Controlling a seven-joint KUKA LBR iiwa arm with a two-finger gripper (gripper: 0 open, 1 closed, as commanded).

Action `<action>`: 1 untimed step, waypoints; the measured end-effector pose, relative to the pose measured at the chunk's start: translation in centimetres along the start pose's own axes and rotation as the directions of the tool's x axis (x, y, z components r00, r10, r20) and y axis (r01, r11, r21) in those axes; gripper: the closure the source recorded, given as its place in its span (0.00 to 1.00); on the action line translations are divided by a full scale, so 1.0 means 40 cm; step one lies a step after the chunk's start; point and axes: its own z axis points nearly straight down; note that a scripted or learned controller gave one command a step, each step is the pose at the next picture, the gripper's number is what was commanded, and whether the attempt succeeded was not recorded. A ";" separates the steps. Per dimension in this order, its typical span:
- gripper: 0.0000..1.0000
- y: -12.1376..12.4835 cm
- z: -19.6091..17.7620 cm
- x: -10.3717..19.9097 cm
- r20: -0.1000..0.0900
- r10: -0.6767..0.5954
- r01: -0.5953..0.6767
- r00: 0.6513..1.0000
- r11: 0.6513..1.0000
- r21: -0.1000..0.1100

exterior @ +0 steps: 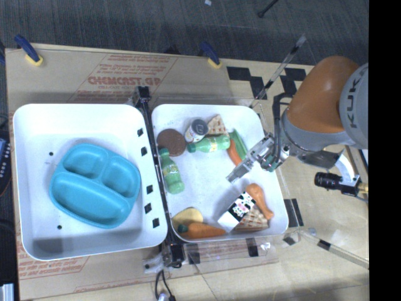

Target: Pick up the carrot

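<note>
tray in left bin | carrot in right bin, front edge

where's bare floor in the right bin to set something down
The widest bare patch in the right bin lies mid-floor, bordered by the green bottle on the left, the tool on the right and the carrot below. The top row around the brown disc and the lower right corner by the milk carton are crowded.
</note>
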 end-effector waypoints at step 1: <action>0.00 0.012 0.052 0.124 -0.004 -0.110 0.110 0.994 0.994 -0.001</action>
